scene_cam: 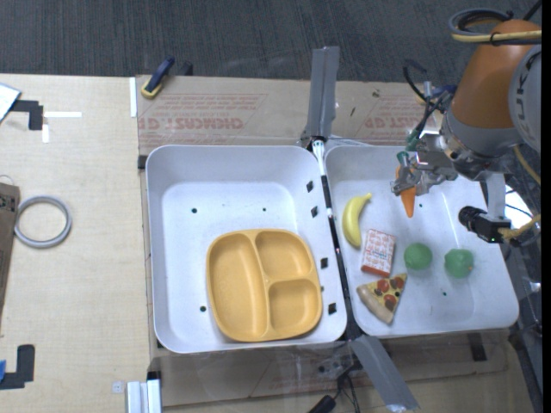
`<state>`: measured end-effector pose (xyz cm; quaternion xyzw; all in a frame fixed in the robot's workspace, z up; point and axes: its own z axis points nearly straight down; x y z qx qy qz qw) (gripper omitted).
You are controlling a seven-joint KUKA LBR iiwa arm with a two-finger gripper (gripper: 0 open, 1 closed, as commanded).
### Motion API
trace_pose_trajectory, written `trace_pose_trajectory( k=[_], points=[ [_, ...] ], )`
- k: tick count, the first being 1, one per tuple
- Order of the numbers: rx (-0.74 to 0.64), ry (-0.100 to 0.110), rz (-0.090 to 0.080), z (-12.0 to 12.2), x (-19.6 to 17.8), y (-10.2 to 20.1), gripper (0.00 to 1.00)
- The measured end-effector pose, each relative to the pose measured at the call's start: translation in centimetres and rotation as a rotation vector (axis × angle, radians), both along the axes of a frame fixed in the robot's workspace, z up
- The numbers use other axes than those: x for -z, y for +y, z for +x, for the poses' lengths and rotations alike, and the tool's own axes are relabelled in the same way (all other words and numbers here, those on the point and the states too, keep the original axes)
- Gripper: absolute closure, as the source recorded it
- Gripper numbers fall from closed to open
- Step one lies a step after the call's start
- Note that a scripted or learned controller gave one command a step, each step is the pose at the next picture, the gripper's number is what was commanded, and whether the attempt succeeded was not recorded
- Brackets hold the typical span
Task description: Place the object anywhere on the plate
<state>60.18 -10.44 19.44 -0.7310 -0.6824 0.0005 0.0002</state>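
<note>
A yellow plate [263, 284] with three compartments lies in the left bin [172, 231]. My gripper [411, 177] hangs over the back of the right bin [482, 312], shut on a small orange carrot [407, 200] whose tip points down below the fingers. The carrot sits well to the right of the plate, past the wall between the two bins.
In the right bin lie a banana [354, 218], a red and white box [377, 251], a pizza slice [384, 295] and two green balls [417, 256] [459, 262]. A tape roll [39, 221] rests on the bench at the far left.
</note>
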Motion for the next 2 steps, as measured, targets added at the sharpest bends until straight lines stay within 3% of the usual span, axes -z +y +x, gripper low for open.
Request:
trace_pose_trajectory(
  k=[1,2],
  points=[
    [-0.05,0.0,-0.001,0.7,-1.0,5.7,1.0],
    [-0.055,0.003,-0.001,-5.3,0.4,12.3,1.0]
  ],
)
